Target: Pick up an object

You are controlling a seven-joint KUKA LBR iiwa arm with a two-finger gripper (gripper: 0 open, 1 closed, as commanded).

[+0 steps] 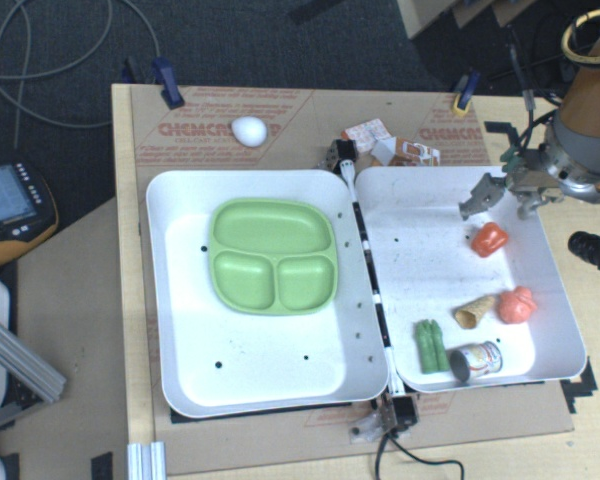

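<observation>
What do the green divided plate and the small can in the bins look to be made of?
The green three-compartment plate looks like matte moulded plastic: uniform colour, soft rounded edges, no glare. The small labelled can lying on its side seems metal or imitation plastic, judging by its dark end.

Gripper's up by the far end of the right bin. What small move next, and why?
Probably ease the gripper down and toward the red object, the nearest piece. It lies alone on the right bin floor, apart from the cone, the pink item and the can, so nothing crowds a grasp.
</observation>
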